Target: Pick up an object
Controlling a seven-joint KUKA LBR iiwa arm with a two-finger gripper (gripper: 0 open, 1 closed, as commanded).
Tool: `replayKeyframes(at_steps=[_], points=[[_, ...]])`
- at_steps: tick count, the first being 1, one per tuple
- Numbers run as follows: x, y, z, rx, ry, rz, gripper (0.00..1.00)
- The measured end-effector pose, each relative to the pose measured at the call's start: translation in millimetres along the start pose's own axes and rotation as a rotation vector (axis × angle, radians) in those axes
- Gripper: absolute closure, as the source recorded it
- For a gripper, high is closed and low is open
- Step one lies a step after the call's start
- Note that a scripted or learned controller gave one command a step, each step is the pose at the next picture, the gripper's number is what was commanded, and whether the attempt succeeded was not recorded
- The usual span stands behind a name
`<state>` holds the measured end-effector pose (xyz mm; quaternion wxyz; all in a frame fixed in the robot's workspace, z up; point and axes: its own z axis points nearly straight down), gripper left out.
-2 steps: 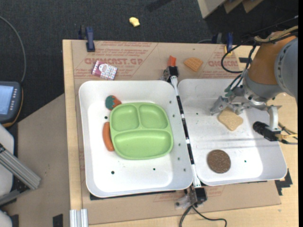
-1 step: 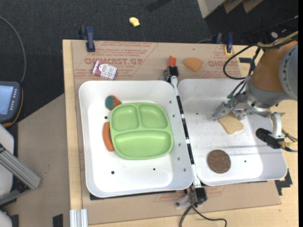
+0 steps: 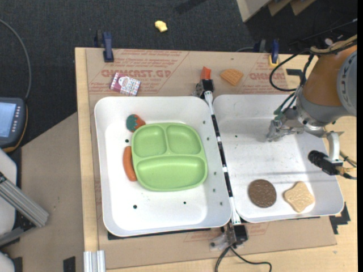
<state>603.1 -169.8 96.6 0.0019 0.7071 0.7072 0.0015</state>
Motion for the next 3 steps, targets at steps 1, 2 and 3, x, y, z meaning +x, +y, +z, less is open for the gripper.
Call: replayKeyframes(at_steps=[1,2,3], points=[[-37.2,6.0,-117.8,-0.009,-0.007,0.002,1.0],[-28.0,-127.9,-7.9,0.024,0.007,0.007,1.0],[29.9,-101.8,-96.0,-0.006,0.0,-0.008,1.0]])
